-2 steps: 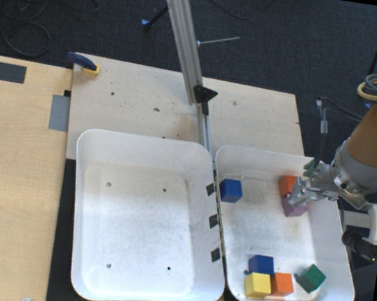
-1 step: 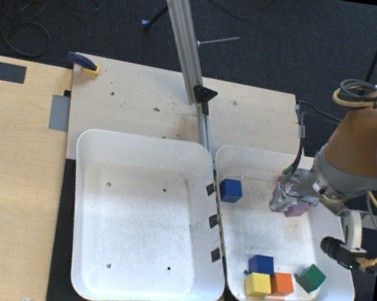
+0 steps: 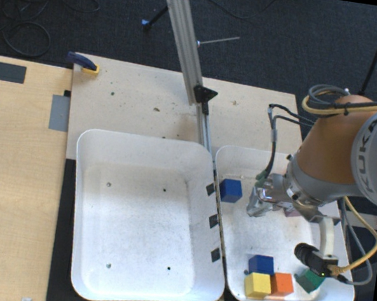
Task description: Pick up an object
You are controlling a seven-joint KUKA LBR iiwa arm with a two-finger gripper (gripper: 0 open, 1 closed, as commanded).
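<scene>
A grey KUKA arm with an orange band (image 3: 338, 145) is seen reaching in from the right of the frame over the right-hand white bin (image 3: 335, 298), its gripper (image 3: 260, 201) poised low in the upper middle of that bin. Whether the gripper is spread wide, drawn narrow or closed on anything cannot be told from this slanted overhead view; nothing is seen held by it.

A blue cube (image 3: 230, 190) is shown lying just to the left of the gripper, close against the divider between the two bins. Four more candidates are gathered at the lower right of the frame: a second blue block (image 3: 261, 264), a yellow block (image 3: 258, 285) touching it from below, an orange block (image 3: 283, 284) beside the yellow one, and a green block (image 3: 310, 279) partly hidden under a black cable end near the bin's rim. The left-hand bin (image 3: 100, 168) is pictured at centre left.

The step in hand is judged to be the approach, with no object yet lifted. The nearest target appears to be the blue cube by the divider. For the next move, the gripper would need to be shifted left over that cube, lowered around it and closed before any lift is attempted; the nearby bin wall is likely to leave little room on the cube's far side.
</scene>
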